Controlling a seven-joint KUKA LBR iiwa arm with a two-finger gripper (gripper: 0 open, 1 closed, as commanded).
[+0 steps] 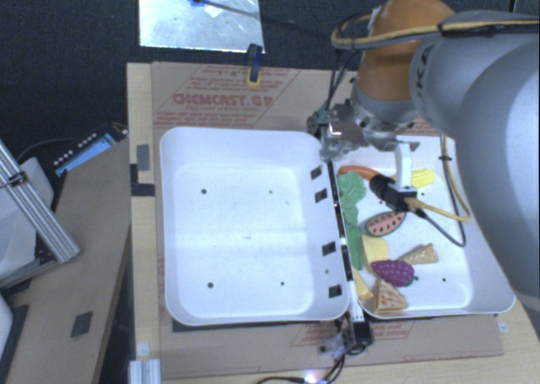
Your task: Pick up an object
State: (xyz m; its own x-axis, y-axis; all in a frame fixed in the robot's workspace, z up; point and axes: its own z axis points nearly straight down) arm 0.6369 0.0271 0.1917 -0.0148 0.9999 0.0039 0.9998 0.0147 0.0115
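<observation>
Two white bins [245, 230] are seen on tan cardboard [219, 95] printed with red lettering. At centre right, toy food is shown: a green leafy piece [352, 197], a red watermelon slice [386, 223] dotted with dark seeds, purple grapes [393, 271] and a yellow piece [422, 178]. The arm [472, 95] is grey, banded orange.

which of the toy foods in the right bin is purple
The bunch of grapes, lying near the front of the right bin. It is dark purple; the slice of watermelon behind it is red and the wedges beside it are tan.
</observation>
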